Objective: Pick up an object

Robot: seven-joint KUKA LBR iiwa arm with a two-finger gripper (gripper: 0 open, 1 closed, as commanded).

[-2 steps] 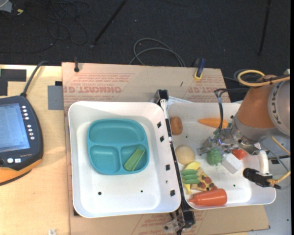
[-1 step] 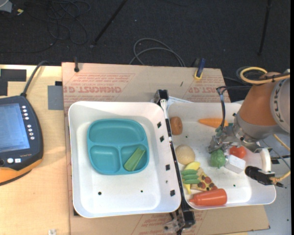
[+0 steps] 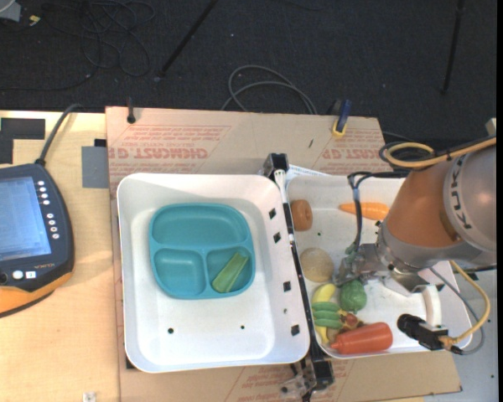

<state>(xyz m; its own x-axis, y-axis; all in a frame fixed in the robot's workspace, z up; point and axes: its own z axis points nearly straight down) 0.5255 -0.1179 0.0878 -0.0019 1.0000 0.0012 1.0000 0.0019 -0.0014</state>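
Note:
My gripper is low in the right bin, reaching in from the right under the orange wrist band. Right below it sits a round green vegetable, very close to the gripper; whether they touch is unclear. To the gripper's left lies a beige round piece. Along the bin's front lie a yellow piece, a green pea pod and a red pepper. An orange carrot and a brown piece lie at the back.
The left bin holds a teal divided plate with a green slice in its lower right compartment. A tablet-like pendant rests at far left. The wall between the bins runs just left of the items.

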